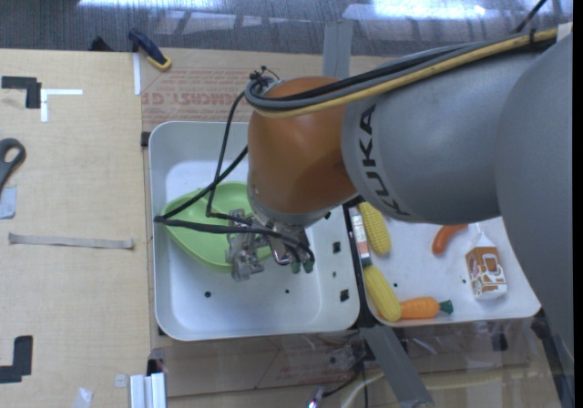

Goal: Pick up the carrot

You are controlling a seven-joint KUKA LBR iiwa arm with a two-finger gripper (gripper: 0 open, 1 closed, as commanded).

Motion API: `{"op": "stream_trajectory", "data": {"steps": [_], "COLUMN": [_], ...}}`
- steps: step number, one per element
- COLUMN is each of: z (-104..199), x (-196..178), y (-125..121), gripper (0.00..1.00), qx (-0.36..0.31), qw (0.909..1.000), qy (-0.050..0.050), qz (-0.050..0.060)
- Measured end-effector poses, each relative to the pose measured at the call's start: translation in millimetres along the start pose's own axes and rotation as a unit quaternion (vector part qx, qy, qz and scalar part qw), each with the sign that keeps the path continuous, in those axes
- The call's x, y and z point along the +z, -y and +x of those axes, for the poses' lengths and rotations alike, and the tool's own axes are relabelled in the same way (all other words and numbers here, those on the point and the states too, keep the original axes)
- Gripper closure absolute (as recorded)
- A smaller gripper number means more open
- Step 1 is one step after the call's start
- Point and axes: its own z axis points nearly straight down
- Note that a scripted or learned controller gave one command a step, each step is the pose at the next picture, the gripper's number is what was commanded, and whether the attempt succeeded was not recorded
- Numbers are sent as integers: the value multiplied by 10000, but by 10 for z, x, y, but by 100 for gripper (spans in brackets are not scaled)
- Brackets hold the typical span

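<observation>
Risk: you have the hand [270, 256] low in the left bin [182, 306], over a green bowl [205, 231], while the carrot [421, 308] lies in the other bin. A close here would catch the bowl's rim or nothing at all, by my reading.

Cause: the hand is in the wrong bin for this task; the wall between the two bins sits between it and the carrot, so you likely need to lift before crossing.

Second risk: a corn cob [382, 294] lies touching or just beside the carrot's tip on the hand's side. A reach from that side may nudge the cob or take it instead.

Third risk: the arm's bulk covers part of the right bin [519, 306], so anything under it is hidden from you.

Hand state: you cannot tell whether it is clenched or released; cables and metal parts blur together below the orange band. Nothing is seen held in it.

Carrot: well to the hand's right and slightly nearer the camera, lying flat by the right bin's near wall, green end pointing away from the hand.

Neighbours: a second cob [374, 228], a small orange piece [447, 237] and a little bottle [485, 270] lie beyond the carrot.
</observation>
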Motion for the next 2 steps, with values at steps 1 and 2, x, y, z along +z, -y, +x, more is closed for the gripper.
{"op": "stream_trajectory", "data": {"steps": [1, 2], "z": [-103, -107], "x": [-1186, -1205], "y": [43, 40], "gripper": [100, 0], "qx": [-1677, -1679], "qw": [9858, 9858], "qy": [1, 21], "qz": [-5, -6]}}
